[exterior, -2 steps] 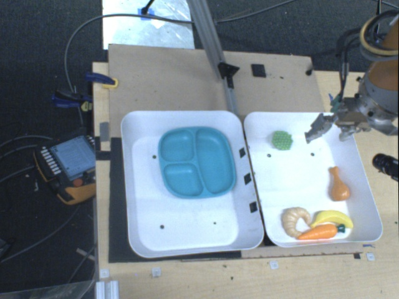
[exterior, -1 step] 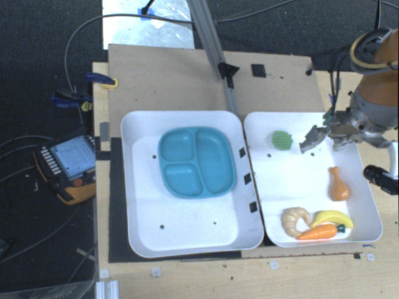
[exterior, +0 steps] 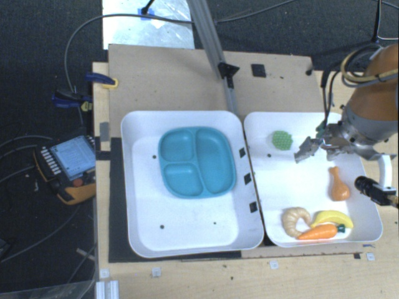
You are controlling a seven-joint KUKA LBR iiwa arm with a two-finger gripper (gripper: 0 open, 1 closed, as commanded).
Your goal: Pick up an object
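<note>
The right bin (exterior: 277, 185) holds several toy foods. A green knobbly ball (exterior: 282, 140) lies near its far left. An orange gourd-shaped piece (exterior: 338, 185) lies at the right. A beige croissant (exterior: 295, 219), a yellow banana (exterior: 333, 217) and an orange carrot (exterior: 320, 232) cluster at the near edge. My gripper (exterior: 307, 149) hangs over the bin's upper middle, just right of the green ball and left of the gourd piece. Nothing shows in its grasp.
The left bin (exterior: 143, 229) carries a blue divided plate (exterior: 197, 162). A grey pole (exterior: 209, 30) slants across the back of the bench. A black part of the arm (exterior: 374, 190) sticks out over the right bin's right rim. Cables and a handheld pendant (exterior: 68, 167) lie off the bench at left.
</note>
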